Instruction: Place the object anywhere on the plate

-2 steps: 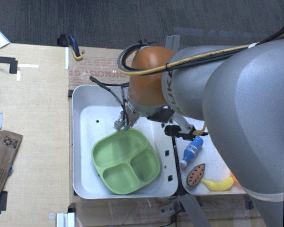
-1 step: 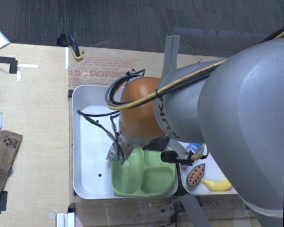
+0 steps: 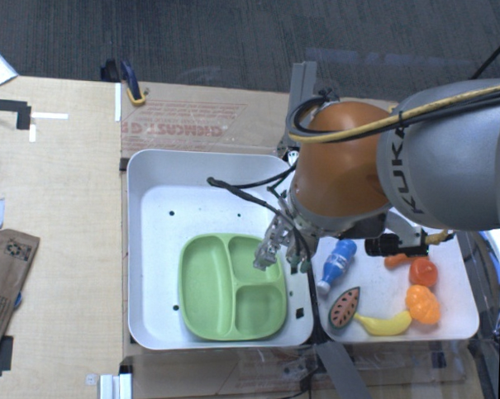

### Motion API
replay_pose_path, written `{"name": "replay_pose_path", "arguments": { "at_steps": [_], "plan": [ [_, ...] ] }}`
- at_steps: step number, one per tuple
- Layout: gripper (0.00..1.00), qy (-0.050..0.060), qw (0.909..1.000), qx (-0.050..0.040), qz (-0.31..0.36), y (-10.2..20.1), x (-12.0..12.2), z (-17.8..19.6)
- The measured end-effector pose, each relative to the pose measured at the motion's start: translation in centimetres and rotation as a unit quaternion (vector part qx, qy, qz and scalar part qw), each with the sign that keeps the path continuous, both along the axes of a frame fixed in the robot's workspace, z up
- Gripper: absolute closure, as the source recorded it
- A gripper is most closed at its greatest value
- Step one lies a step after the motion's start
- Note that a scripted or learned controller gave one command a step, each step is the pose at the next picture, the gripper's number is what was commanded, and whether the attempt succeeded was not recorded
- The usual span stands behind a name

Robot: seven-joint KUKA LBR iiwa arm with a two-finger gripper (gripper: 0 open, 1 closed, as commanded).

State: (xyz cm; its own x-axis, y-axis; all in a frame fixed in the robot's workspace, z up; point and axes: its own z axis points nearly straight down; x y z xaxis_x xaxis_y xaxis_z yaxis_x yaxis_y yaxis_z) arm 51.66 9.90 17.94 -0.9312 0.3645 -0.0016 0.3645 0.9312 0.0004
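A light green divided plate (image 3: 221,288) lies in the left white bin (image 3: 151,190). My gripper (image 3: 274,252) hangs over the plate's upper right compartment, close to the rim between the two bins. I see nothing between its fingers from here, and the orange wrist band above covers much of it. In the right bin lie a blue bottle (image 3: 337,262), a brown seed-like slice (image 3: 344,307), a yellow banana (image 3: 385,324), an orange fruit (image 3: 424,305) and a red-orange item (image 3: 422,272).
The large grey arm (image 3: 451,145) covers the upper part of the right bin (image 3: 464,324). Black cables (image 3: 242,190) trail across the left bin's back. Cardboard (image 3: 179,117) lies behind the bins, and a brown paper bag (image 3: 2,283) sits at far left.
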Motion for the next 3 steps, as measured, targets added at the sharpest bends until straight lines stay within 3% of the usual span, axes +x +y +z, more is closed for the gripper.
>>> {"name": "replay_pose_path", "arguments": {
  "at_steps": [1, 2, 3],
  "plan": [
    [1.0, 0.002, 0.996, -0.0003, -0.089, 5.3, -2.6, -6.4],
    [1.0, 0.001, 0.9899, -0.0002, -0.142, 1.8, -3.9, -1.6],
    [1.0, 0.001, 0.9987, -0.0004, -0.05, 12.7, -3.9, -0.4]
  ]
}}
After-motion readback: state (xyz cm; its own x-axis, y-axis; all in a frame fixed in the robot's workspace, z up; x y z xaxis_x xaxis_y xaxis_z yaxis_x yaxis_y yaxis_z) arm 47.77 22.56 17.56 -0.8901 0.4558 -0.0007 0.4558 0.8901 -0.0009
